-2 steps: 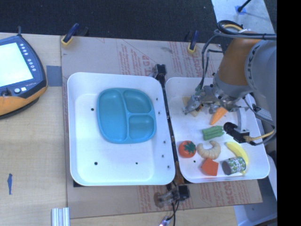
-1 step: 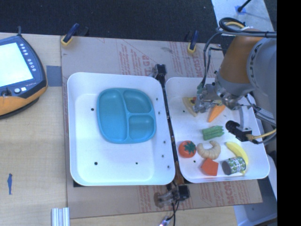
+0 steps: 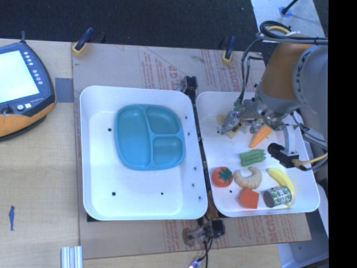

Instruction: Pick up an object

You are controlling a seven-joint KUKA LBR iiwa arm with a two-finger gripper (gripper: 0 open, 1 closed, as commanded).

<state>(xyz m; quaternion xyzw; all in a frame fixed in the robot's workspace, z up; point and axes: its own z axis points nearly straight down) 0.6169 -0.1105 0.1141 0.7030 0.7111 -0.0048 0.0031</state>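
Observation:
My gripper (image 3: 230, 123) hangs low over the far left part of the right bin (image 3: 223, 208), at the end of the grey arm with its orange band (image 3: 281, 71). A small tan object (image 3: 239, 125) shows right beside the gripper's tip, partly hidden by it; whether it is held is unclear. An orange carrot (image 3: 259, 135) lies just to the right of the gripper. Nearer the front lie a green vegetable (image 3: 252, 157), a red tomato (image 3: 222, 176), a pale shrimp-like piece (image 3: 248, 177), a yellow banana (image 3: 278, 178), a red block (image 3: 249, 197) and a small can (image 3: 277, 196).
The left bin (image 3: 95, 149) holds a blue divided plate (image 3: 149, 136). A black clamp (image 3: 190, 85) sits between the bins at the back. A tablet-like pendant (image 3: 22, 88) rests on the bench at far left. A black cable fitting (image 3: 281, 154) hangs over the right bin.

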